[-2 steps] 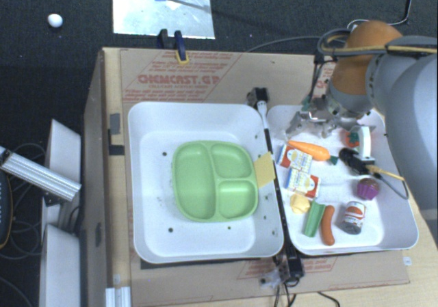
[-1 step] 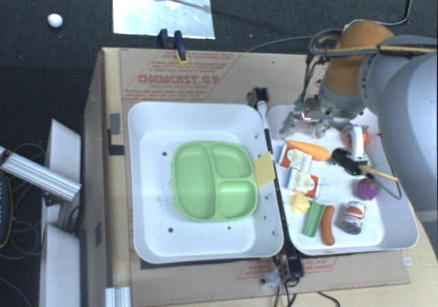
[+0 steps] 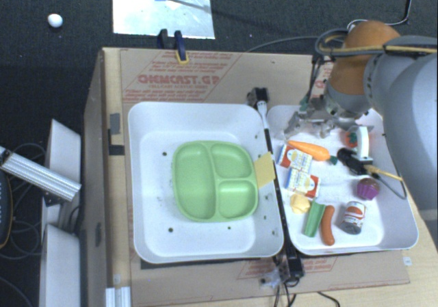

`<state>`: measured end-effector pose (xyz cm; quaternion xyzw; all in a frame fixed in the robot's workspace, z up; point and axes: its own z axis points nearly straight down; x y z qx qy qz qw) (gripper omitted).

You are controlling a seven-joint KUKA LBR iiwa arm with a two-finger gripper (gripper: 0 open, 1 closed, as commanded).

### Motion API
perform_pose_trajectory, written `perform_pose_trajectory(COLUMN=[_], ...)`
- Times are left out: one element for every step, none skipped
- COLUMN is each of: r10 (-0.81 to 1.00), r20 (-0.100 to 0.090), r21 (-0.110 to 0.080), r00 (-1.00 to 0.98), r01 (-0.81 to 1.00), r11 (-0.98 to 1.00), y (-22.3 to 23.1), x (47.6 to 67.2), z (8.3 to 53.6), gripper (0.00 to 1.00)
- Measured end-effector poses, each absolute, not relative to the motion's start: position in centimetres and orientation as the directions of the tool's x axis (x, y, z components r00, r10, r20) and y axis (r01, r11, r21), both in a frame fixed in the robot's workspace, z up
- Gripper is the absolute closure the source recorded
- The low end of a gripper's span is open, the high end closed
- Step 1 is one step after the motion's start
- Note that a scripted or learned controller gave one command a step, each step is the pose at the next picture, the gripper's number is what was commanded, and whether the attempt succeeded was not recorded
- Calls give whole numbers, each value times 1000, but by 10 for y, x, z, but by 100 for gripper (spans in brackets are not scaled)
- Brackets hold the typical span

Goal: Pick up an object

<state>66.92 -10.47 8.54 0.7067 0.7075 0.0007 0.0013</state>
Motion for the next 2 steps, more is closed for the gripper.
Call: perform_pose_trajectory(r10=[1000,1000], r20=[-1,0], r21=[3,2], r00=[-1,-4], r01=[1000,1000], r11=[1,4], y=[-110,-94], x=[669,669], z=[85,85], gripper=[0,0])
